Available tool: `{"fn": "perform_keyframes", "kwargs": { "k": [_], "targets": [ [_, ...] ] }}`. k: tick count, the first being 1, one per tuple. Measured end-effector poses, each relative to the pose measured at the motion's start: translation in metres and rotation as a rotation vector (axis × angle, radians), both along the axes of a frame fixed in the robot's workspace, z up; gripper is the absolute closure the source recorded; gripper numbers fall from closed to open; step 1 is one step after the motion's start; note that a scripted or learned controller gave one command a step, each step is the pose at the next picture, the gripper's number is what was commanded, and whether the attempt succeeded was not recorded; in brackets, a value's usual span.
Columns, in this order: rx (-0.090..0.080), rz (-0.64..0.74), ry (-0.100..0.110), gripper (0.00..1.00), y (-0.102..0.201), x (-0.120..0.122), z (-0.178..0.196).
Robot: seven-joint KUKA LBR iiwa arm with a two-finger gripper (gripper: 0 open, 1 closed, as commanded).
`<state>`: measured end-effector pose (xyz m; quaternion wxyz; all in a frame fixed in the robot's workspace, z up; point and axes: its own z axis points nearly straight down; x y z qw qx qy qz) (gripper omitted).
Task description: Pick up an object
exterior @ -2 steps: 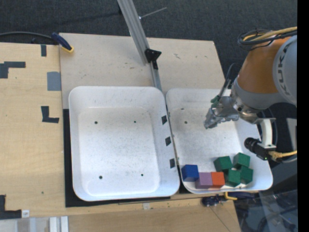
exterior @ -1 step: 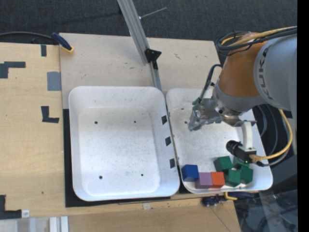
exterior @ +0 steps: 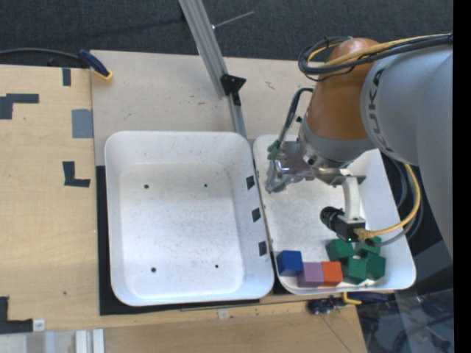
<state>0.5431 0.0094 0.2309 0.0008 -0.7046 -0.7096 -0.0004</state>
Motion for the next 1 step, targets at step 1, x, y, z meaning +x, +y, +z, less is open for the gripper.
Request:
{"fn": "perform_keyframes", "kwargs": {
  "k": [1],
  "targets": [
    [0.0, 0.0, 0.0, 1.0, 0.0523, 0.0076, 0.01]
  ]
}}
